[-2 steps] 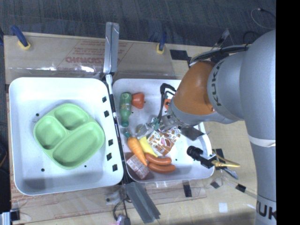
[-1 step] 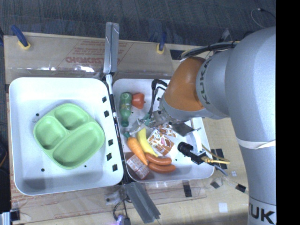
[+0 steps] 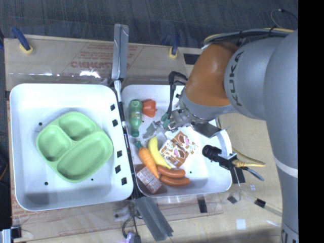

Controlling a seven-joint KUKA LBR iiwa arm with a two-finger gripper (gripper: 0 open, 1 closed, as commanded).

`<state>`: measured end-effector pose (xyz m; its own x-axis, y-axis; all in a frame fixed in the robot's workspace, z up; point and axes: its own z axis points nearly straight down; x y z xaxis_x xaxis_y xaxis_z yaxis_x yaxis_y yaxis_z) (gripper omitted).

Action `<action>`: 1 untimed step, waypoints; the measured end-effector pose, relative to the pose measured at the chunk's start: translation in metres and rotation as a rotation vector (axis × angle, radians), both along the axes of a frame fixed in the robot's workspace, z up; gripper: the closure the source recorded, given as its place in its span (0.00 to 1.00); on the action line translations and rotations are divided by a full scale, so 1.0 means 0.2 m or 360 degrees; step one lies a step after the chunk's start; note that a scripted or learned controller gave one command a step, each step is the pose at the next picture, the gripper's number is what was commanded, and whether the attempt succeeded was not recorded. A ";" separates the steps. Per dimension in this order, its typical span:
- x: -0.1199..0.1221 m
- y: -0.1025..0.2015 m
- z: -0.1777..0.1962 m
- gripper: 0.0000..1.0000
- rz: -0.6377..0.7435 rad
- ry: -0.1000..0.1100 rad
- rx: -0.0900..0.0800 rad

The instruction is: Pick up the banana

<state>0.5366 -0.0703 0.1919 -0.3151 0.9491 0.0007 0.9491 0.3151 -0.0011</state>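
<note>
- The banana (image 3: 156,152) lies in the right bin (image 3: 215,185), a little left of that bin's middle and towards its near half.
- Its long axis runs on a slant: one end points up and to the left, towards the hand, and the other points down and to the right, towards the sausages. It lies flat and curves slightly.
- A carrot (image 3: 148,162) lies just beside the banana on its left, on much the same slant. A printed snack packet (image 3: 178,150) lies against its right side.
- Two reddish sausages (image 3: 172,172) lie side by side at the banana's lower end, and a brown block (image 3: 149,180) sits by the carrot's tip in the bin's near left corner.
- At the far left of the same bin a green bottle (image 3: 135,116) lies along the wall, with a red vegetable (image 3: 149,107) beside its top.
- The hand (image 3: 161,125) hangs over the right bin, just above the banana's upper end and near the packet. I cannot tell whether it is spread or pressed together, and nothing shows in its grip.
- The left bin (image 3: 30,92) holds a green plate (image 3: 75,145) with three sections, set near its middle.
- Both bins sit side by side on the bench (image 3: 76,54).
</note>
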 end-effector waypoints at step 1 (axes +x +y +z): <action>0.04 -0.17 -0.44 0.00 -0.0059 0.0004 -0.0001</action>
